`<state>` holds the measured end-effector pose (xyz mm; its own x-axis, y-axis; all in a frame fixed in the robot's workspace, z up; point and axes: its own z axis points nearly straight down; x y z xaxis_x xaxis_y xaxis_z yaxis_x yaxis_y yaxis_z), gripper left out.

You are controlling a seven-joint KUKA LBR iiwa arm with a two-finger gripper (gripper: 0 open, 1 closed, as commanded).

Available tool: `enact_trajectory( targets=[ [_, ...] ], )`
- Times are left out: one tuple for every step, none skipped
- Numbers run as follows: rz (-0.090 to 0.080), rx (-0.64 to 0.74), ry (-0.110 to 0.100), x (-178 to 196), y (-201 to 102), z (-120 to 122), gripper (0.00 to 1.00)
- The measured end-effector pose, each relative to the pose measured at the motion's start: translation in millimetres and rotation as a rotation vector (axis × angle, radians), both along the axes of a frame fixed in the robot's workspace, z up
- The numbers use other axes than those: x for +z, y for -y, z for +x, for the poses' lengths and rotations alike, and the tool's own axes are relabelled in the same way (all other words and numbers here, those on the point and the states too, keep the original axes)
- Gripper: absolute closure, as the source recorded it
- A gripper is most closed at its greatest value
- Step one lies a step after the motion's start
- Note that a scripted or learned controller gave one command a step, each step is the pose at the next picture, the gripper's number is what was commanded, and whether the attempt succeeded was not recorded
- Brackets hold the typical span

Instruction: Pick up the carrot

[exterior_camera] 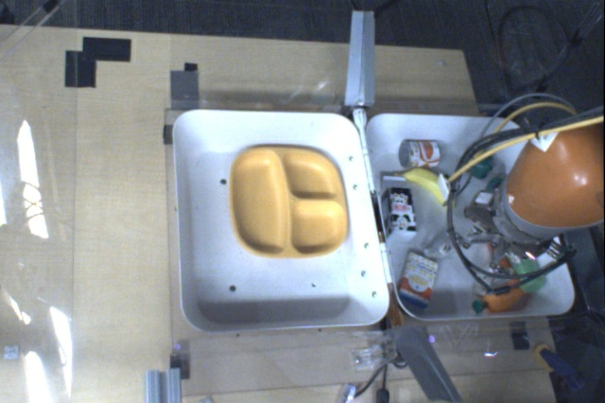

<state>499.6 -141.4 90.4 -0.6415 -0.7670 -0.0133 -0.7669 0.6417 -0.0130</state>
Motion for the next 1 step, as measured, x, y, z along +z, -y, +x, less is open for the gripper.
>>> enact_trajectory(
  targets=[
    [-0.007,0.387,-0.001,-0.7,14.8,-0.6,0.00]
  ],
)
